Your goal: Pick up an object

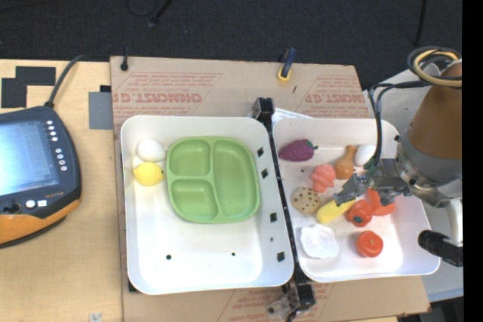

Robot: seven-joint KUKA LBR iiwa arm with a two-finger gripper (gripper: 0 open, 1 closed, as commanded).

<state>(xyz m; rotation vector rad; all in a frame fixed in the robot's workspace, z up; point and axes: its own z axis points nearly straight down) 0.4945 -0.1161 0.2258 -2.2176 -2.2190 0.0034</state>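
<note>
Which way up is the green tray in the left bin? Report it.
Right side up. The green tray lies flat in the left bin, its three hollows facing up with nothing in them.

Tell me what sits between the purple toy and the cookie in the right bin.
Nothing: in the camera view, bare white bin floor separates the purple toy from the cookie.

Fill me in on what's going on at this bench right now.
A grey arm with an orange band reaches in from the right and has its gripper down among the toy foods in the right bin. It sits by a yellow piece and a red piece, with a cookie, a purple fruit and a red tomato around it. Nothing looks lifted yet. The left bin holds a green divided plate, a white egg and a yellow lemon.
</note>
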